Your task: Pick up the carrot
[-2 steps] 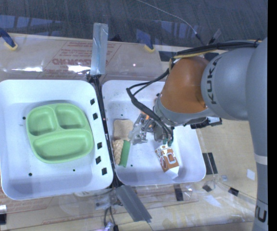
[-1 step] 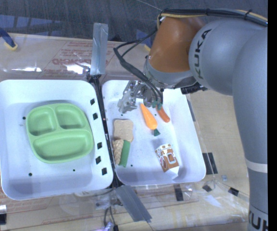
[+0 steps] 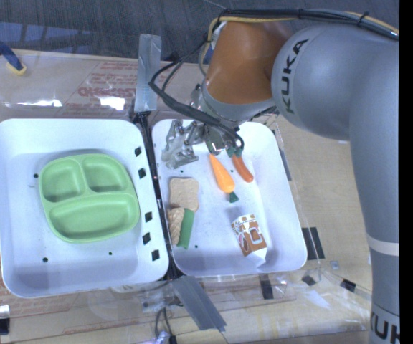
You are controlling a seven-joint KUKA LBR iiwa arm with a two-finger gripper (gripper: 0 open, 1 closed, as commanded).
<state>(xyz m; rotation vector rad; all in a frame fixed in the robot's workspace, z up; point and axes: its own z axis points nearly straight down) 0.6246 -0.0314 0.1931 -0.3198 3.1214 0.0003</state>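
Lying near the middle of the right bin (image 3: pixel 287 224), the carrot (image 3: pixel 222 175) points its orange body toward the bin's far edge and its small green stub toward the near edge. Just beside it, on the side of the bin's right wall, sits a shorter reddish-orange sausage-like piece (image 3: pixel 243 168), the two almost touching at their far ends. The metal gripper (image 3: pixel 185 146) hangs over the bin's far left corner, a little apart from the carrot, with nothing seen in its jaws; whether they stand apart or closed I cannot tell, since the linkage is a tangle of shiny parts. A tan slice of bread (image 3: pixel 184 192) lies between the gripper and the near edge, with a crinkled cracker-like piece (image 3: pixel 174 225) and a green stick (image 3: pixel 186 229) beside the left wall, and a small printed carton (image 3: pixel 250 236) toward the near right corner. The left bin (image 3: pixel 13 256) carries a green divided plate (image 3: pixel 88 197). The arm (image 3: pixel 321 77) and its orange band cover the right bin's far edge, and black cables cross there.
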